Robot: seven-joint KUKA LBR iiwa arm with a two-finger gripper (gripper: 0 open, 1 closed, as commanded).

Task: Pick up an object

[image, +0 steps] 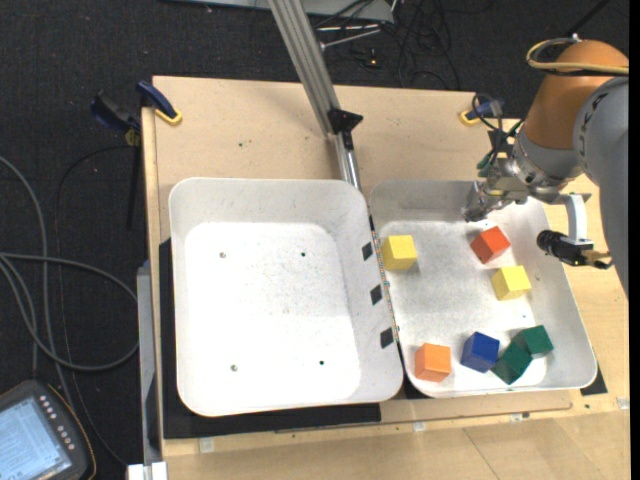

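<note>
Camera view: gripper [478,208] blurred above red cube [489,244].

Blue clamp [113,114], black cables [40,268], tablet screen [35,438]

Two shallow white plastic bins, left one [200,268] and right one [560,318], speckled with fine dark dots. Inside the right: two yellow cubes [399,252] [511,282], red-orange cube [489,244], orange cube [432,361], blue cube [480,351], two dark green cubes [537,340] [513,361] (nearly the same shade). Pale tan wooden bench [250,128]. Grey arm with orange band [565,98].
</note>
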